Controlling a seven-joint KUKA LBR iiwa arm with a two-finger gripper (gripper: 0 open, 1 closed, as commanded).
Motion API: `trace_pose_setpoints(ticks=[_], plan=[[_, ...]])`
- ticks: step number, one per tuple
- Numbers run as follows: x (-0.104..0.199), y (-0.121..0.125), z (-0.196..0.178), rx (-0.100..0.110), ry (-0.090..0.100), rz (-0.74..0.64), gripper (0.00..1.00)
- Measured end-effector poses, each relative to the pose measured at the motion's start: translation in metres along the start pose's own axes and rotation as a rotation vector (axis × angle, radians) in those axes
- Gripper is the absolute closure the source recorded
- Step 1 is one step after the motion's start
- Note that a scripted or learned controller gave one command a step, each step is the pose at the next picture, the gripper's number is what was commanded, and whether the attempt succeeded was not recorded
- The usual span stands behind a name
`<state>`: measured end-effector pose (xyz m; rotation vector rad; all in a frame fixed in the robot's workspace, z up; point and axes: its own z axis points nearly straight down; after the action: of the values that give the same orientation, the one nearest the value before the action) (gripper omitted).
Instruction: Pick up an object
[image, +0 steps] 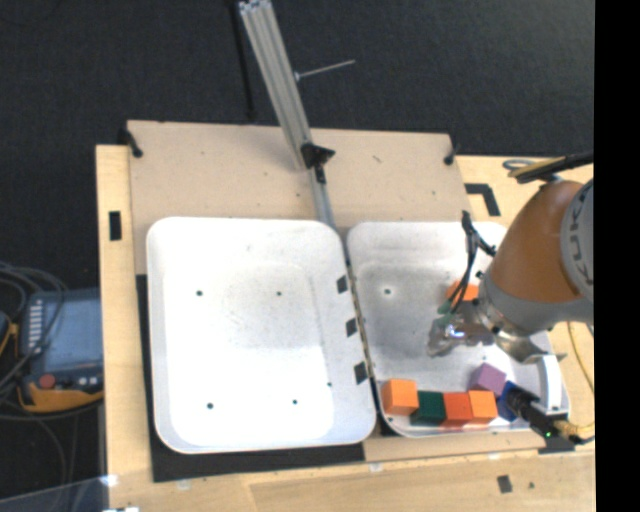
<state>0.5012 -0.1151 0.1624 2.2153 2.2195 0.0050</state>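
Several blocks lie along the near edge of the right bin (400, 260): an orange block (402, 395), a dark green block (431, 407), two more orange blocks (470, 406), a purple block (490, 378) and a blue one (511, 396). My gripper (444, 338) hangs over the middle of this bin, a little above and behind that row. It is apart from the blocks, and nothing shows under it. A small orange piece (463, 292) peeks out beside the wrist; I cannot tell whether it is a block.
The left bin (250, 330) lies beside the right one, with a dark divider strip (352, 320) between them. A slanted metal rail (285, 90) rises from the back. The arm's orange band (540, 250) covers the right bin's far right side.
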Motion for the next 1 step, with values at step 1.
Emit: trace_pose_setpoints(ticks=[1], plan=[[0.0085, 0.0017, -0.0575, -0.002, 0.0, -0.002, 1.0]])
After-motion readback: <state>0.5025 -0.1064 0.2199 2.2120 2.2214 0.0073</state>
